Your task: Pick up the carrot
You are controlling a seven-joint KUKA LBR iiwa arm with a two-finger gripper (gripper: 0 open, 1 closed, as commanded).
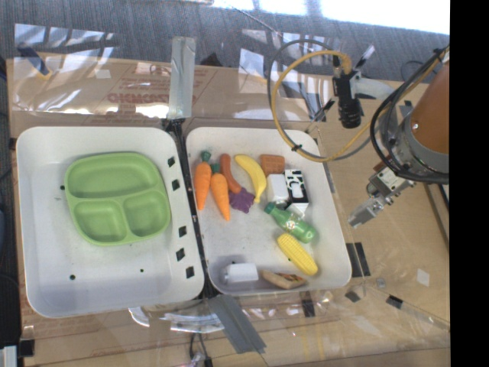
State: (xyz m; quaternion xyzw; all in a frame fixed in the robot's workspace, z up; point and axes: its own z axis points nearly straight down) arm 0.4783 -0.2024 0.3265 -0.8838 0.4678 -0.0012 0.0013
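Observation:
Two orange carrots with green tops lie side by side at the left of the right bin (330,205): one carrot (202,184) close to the bin's left wall, the other carrot (220,196) just right of it. A thinner orange-red piece (229,171) lies behind them. My gripper (367,212) hangs over the bench outside the right bin, just past its right wall and far to the right of the carrots. Nothing is held in it.
The right bin also holds a banana (252,174), a brown block (272,163), a purple piece (243,200), a black-and-white box (295,186), a green bottle (292,222), a corn cob (296,254) and a white block (242,272). A green divided plate (116,197) lies in the left bin (38,266).

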